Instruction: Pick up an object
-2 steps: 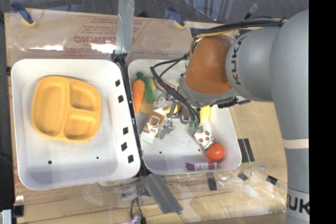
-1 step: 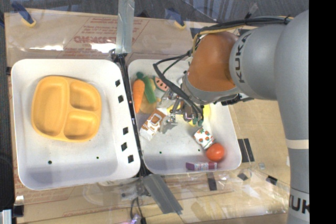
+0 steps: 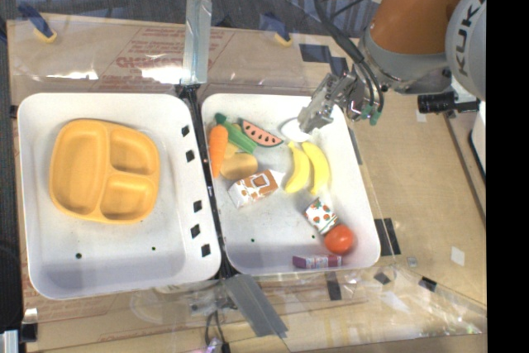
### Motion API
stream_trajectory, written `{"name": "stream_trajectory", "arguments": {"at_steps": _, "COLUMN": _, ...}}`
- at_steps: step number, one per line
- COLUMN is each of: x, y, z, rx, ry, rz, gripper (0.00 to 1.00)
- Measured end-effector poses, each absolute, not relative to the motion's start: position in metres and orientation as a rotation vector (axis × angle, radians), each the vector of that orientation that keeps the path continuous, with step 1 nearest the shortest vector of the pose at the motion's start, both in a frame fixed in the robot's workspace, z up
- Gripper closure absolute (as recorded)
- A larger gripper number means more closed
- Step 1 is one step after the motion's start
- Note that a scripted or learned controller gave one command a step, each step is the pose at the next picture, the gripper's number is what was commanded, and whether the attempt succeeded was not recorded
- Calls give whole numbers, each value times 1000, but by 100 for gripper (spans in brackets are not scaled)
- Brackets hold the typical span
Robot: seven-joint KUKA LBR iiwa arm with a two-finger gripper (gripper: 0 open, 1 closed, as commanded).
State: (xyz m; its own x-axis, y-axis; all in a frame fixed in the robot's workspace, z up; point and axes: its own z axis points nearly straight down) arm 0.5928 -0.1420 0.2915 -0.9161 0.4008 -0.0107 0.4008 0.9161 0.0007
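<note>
Pincer [image 3: 317, 116] above right bin [image 3: 364, 202] far rim, near bananas [image 3: 307, 167]; finger state cannot tell, nothing seen held; risk: descent lands on rim, misses curved bananas

Two shallow white bins are seen side by side on the counter [image 3: 413, 178]. A yellow-orange divided plastic plate [image 3: 103, 169] lies in the left bin [image 3: 33, 260]. In the right bin [image 3: 273, 248] are seen a toy carrot [image 3: 217, 146], a watermelon slice [image 3: 260, 133], two yellow bananas [image 3: 307, 168], small cartons and a red tomato [image 3: 338, 239]. The gripper [image 3: 316, 115] is held over the right bin's far edge.
</note>
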Motion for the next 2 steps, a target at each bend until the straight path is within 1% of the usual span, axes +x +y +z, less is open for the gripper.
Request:
{"name": "stream_trajectory", "arguments": {"at_steps": 1, "x": 634, "y": -139, "z": 295, "rx": 745, "ry": 3050, "rz": -1, "gripper": 100}}
{"name": "stream_trajectory", "arguments": {"at_steps": 2, "x": 633, "y": -130, "z": 257, "rx": 258, "ry": 3132, "rz": 0, "gripper": 100}}
